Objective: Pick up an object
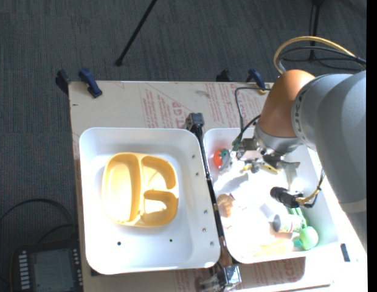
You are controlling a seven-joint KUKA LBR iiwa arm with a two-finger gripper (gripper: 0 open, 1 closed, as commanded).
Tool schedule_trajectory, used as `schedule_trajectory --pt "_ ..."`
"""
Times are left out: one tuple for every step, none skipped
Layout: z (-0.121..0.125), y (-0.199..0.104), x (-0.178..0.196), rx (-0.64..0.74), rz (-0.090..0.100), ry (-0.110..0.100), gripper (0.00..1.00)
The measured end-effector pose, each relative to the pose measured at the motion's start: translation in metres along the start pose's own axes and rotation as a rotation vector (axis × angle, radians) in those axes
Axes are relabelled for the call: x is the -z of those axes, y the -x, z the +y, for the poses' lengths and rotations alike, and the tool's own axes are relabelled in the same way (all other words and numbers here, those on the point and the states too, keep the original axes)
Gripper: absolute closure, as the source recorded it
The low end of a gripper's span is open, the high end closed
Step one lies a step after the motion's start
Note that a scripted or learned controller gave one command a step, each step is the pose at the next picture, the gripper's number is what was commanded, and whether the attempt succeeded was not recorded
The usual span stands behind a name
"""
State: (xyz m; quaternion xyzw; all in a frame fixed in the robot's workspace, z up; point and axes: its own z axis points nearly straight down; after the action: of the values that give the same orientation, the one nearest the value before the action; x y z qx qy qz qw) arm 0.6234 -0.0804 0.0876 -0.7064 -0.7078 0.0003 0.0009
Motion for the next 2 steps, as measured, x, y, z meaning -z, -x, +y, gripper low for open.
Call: schedule_trajectory --pt "0.0000 -0.0002 0.0098 0.002 0.001 -0.001 1.00" --pt "-0.0001 -0.0003 0.0095 0.003 0.001 -0.002 0.00"
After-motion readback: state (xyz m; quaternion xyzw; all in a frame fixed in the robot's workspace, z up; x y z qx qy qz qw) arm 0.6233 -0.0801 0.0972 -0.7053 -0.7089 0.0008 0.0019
